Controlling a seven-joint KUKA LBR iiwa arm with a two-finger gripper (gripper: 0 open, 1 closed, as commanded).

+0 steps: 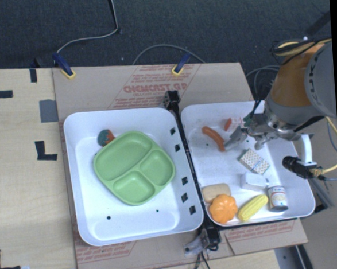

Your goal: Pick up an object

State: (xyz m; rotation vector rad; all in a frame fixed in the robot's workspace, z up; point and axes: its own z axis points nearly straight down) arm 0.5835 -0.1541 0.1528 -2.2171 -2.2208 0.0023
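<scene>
Nearest the camera, along the front wall of the right bin [303,211], sit the orange pumpkin-shaped toy [222,208], the tan bread-like piece [216,191] touching it from behind, the yellow corn cob [251,207] and the small labelled can [278,198]; crowded against that wall and against one another, they leave my claw little room to straddle any single one. Farther back lie a flat white block [253,182] and a checkered packet [254,162], tilted, just beside each other; both lie low, so they would, I judge, be hard to pinch from above. My claw [241,134] hangs over the rear half of this bin, reaching in from the right under the orange wrist band; whether it is spread or pressed together I cannot tell at this slant, and nothing is visibly pinched. The likeliest thing to pick is the red sausage [213,138], lying diagonally just to the left of my claw with bare white floor on every side; a smaller red bit [227,123] rests near the back wall. The divider between the bins stands near the sausage's left end, so I judge an approach from the right safest. The left bin [78,166] holds a green divided plate [134,168], with a small dark-green and orange object [105,137] touching its rear corner.
</scene>
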